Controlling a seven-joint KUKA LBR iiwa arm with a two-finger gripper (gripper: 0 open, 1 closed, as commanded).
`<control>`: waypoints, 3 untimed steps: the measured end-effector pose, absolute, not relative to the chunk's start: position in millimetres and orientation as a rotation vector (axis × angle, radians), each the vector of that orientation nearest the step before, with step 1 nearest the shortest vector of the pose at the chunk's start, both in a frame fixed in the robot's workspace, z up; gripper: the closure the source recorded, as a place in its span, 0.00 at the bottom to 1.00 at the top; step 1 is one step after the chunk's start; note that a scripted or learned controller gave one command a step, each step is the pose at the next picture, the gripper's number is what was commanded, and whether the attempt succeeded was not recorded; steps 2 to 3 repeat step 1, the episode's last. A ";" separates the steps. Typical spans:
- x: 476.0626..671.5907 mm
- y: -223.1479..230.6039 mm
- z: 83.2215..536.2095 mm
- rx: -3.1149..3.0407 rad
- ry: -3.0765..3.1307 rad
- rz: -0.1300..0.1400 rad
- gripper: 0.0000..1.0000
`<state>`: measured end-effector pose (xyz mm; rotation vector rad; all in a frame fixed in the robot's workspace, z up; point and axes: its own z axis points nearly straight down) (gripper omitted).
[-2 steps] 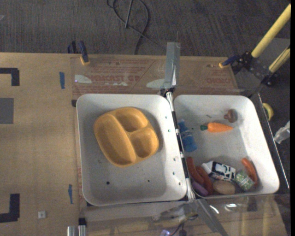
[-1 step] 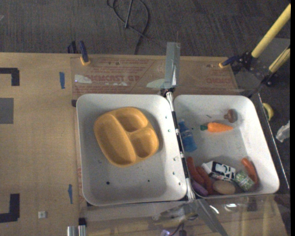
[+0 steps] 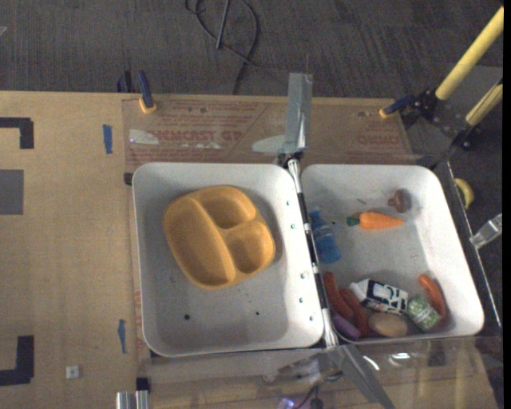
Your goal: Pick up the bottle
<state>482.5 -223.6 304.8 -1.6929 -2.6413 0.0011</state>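
Resting place of the bottle (image 3: 323, 237): on its side in the right bin (image 3: 457, 240), close against that bin's left wall, long axis running along the wall.
Bottle material: blue plastic, seemingly translucent, slim and rounded; the blur hides which end bears the cap.
Gripper state: cannot tell.
Right bin: shallow, smooth white, rounded corners.
Carrot (image 3: 379, 221): orange toy cone with a green tip, lying just right of the bottle, apart from it.
Brown lump (image 3: 398, 200): small, rounded, just above the carrot.
Carton (image 3: 382, 295): white box with dark print, tilted, near the bin's front wall.
Red pieces (image 3: 339, 302): sausage-shaped, glossy, in the front left corner beside a purple piece (image 3: 346, 326).
Tan lump (image 3: 389, 325): potato-shaped, touching the carton's lower edge.
Green can (image 3: 423, 313): small, round, next to an orange-red piece (image 3: 432, 291).
Left bin (image 3: 152, 319): same white shell, dotted with a few dark specks.
Plate (image 3: 219, 246): matte yellow, rounded, split into three compartments, set in the left bin's upper half.
Bench (image 3: 64, 240): pale wood with black marks and strips of blue tape (image 3: 107, 138).
Cardboard (image 3: 192, 132): brown printed sheet under the bins, held by clamps (image 3: 144, 92).
Grey tape (image 3: 298, 112): strip running up from the seam between the bins.
Floor (image 3: 96, 40): dark carpet with black cables (image 3: 231, 24).
Yellow pole (image 3: 477, 46): slanted, at the far right corner.
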 end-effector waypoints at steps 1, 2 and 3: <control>481.9 -223.8 307.0 -0.988 -2.980 -0.001 1.00; 481.9 -223.8 307.0 -0.988 -2.980 -0.001 1.00; 481.9 -223.8 307.0 -0.988 -2.980 -0.001 1.00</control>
